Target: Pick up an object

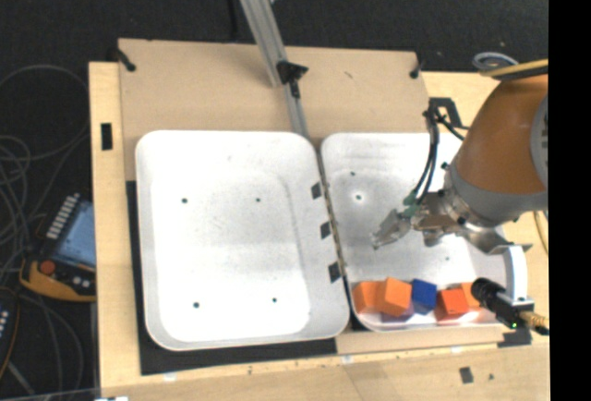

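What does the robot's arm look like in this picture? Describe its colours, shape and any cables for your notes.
The arm is bulky and rounded, with a broad orange band above a grey wrist section. Dark cables, one with a greenish tint, run down its side toward the wrist. At the end sits a small grey metal pincer, much slimmer than the arm itself.

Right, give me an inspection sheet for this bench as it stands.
Surface: tan bench bearing two white bins, left bin and right bin.
Job's things: orange blocks and, with a blue block between, along the right bin's near edge.
Clutter: nothing seen.
Claw: claw above the right bin's floor, apart from the blocks, nothing between its fingers.
Cables: dark cables along the wrist; loose cables on the floor at left.
Surroundings: metal rail at the back; handheld pendant at left.
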`<state>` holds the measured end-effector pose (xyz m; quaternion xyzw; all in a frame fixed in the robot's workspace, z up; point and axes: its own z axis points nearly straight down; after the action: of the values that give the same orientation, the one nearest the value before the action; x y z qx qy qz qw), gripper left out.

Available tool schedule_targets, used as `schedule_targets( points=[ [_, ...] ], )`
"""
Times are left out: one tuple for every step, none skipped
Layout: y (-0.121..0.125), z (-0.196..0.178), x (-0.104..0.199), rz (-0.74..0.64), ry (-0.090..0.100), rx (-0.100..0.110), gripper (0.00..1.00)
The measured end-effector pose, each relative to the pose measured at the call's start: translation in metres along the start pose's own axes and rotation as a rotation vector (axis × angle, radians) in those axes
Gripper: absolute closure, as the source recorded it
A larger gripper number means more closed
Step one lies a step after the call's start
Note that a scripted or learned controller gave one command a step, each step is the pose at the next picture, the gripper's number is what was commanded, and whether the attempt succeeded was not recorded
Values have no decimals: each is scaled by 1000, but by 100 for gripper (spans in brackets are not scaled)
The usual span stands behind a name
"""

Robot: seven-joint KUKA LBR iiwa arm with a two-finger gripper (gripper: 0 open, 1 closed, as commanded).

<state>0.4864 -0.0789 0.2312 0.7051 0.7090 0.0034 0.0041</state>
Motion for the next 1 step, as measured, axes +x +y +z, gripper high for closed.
schedule_targets(
  points=[
    [-2,17,14,2,1,10,0]
  ],
)
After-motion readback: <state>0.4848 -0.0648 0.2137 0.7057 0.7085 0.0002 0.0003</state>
